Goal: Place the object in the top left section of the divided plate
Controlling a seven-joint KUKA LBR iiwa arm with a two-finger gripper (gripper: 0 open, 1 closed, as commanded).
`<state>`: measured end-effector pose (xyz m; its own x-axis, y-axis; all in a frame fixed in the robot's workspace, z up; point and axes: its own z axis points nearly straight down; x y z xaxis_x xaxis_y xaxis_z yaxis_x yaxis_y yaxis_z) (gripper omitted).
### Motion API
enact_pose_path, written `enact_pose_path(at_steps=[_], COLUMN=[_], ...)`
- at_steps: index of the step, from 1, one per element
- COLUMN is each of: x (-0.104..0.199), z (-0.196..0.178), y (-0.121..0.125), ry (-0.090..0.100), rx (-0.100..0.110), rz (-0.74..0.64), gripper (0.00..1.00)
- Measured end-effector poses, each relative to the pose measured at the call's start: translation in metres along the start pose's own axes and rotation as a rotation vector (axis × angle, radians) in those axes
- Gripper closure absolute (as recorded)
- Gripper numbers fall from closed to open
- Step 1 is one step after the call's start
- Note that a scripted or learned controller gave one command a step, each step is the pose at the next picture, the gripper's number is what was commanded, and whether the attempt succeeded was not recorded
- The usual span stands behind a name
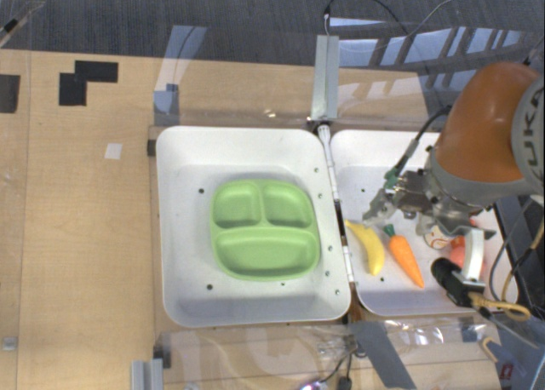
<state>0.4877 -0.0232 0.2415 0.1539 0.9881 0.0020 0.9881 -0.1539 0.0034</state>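
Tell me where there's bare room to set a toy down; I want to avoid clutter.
Free: all three sections of the green divided plate and the left bin floor around it. Crowded: the right bin, where banana and carrot lie under the arm.

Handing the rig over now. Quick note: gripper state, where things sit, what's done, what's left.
Gripper: over the right bin, above the toys; I cannot tell whether it is open or shut, and nothing shows held in it.
Divided plate: green, in the left bin, all three sections bare, including the top left section.
Objects: banana and carrot lie side by side on the right bin floor; a reddish item sits partly hidden by the arm.
Done: nothing placed yet.
Left: pick an object, carry it across the divider, set it in the top left section.
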Motion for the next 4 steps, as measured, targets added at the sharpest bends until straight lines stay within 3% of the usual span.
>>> enact_pose_path(at_steps=[1, 2, 3, 4], x=[0.085, 0.01, 0.003, 0.005], z=[0.041, -0.15, -0.195, -0.206], y=[0.001, 0.008, 0.0, 0.001], ry=[0.0, -0.001, -0.001, -0.001], rx=[0.002, -0.003, -0.003, -0.008], rz=[-0.221, -0.18, -0.156, -0.162], gripper=[0.0, 0.0, 0.0, 1.0])
